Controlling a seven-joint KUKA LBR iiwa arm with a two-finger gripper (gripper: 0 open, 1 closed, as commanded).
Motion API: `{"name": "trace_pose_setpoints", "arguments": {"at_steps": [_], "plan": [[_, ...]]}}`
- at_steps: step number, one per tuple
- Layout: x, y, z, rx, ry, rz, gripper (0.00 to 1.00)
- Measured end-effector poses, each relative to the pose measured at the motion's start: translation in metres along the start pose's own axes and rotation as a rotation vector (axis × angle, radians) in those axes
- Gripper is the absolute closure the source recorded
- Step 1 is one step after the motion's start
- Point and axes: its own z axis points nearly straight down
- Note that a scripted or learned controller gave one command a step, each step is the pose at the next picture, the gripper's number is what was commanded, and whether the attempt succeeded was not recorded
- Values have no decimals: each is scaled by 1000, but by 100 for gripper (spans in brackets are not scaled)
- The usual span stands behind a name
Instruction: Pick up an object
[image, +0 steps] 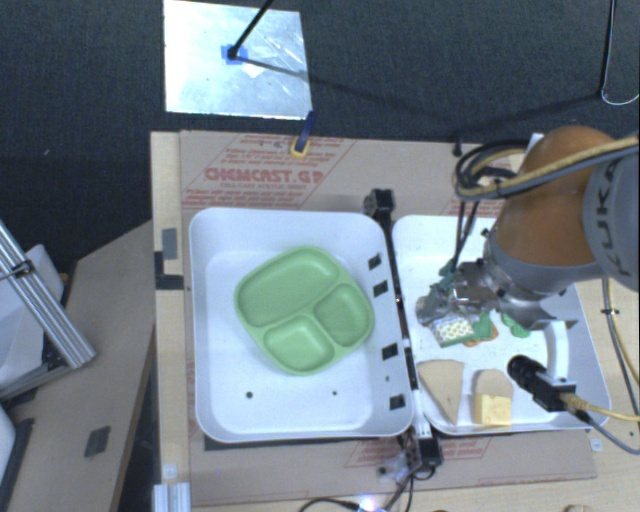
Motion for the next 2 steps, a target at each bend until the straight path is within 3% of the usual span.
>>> {"name": "trace_pose_setpoints", "arguments": {"at_steps": [1,2], "plan": [[25,-5,13,-1,-1,1,100],[12,-18,8,-1,-2,9,100]]}}
